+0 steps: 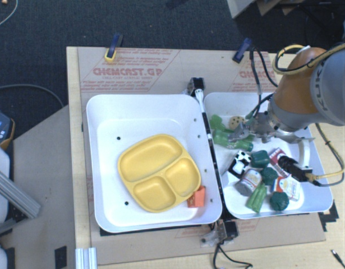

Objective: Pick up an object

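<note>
My gripper [243, 132] reaches down into the right bin [323, 199] from the right, low over the toys at the bin's upper left. Under and beside it lie green pieces [224, 134] and a small tan disc with dark dots [235, 120]. Just below it lie a black-and-white cow toy [240, 163], a small tin can [249, 181], dark teal toys [265, 167] and a green cylinder [256, 198]. I see nothing between the fingers. The wrist hides the bin's upper middle.
The left bin [102, 150] holds a yellow three-part plate [159, 172] with an orange block [197, 198] at its lower right corner. A black divider clip [196, 86] sits between the bins. Cables run from the arm over the right bin's far edge.
</note>
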Controlling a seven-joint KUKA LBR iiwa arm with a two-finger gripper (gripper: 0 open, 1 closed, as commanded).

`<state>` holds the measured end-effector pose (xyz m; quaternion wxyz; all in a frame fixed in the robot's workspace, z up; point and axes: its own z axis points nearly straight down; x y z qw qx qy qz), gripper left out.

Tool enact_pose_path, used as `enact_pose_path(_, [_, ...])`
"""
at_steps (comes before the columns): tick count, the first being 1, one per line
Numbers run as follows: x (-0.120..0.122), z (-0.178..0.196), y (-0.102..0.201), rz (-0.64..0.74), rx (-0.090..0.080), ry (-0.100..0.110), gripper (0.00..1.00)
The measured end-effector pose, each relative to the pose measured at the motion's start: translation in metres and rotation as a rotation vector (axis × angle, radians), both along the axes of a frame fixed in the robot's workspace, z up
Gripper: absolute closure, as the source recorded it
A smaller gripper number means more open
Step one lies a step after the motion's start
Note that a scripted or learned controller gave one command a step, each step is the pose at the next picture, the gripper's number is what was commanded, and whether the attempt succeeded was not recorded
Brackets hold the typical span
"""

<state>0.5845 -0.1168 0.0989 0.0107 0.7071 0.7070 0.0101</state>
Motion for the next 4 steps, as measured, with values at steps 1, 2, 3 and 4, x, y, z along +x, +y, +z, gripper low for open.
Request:
enact_pose_path(1, [-0.004, 0.006, 0.000, 0.001, -0.003, -0.001, 1.00])
enact_pose_path(2, [0.004, 0.054, 0.004, 0.002, -0.001, 0.021, 1.00])
enact_pose_path(3, [0.012, 0.116, 0.006, 0.002, -0.001, 0.021, 1.00])
enact_pose_path(4, [0.013, 0.127, 0.006, 0.001, -0.001, 0.025, 1.00])
